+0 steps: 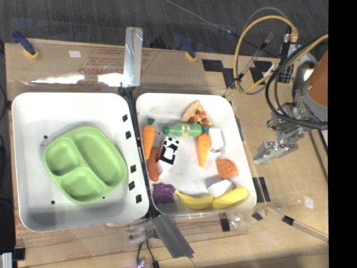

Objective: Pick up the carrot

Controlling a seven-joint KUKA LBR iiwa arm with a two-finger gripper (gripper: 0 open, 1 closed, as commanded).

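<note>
Near the right bin's (237, 128) middle, 1 orange, tapered carrot (203, 148) lies, seemingly tip-down.

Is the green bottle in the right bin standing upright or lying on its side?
Lying on its side. The green bottle rests flat, its length running left to right across the right bin.

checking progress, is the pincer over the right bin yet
No, the pincer sits outside the right bin, above the bench.
</note>
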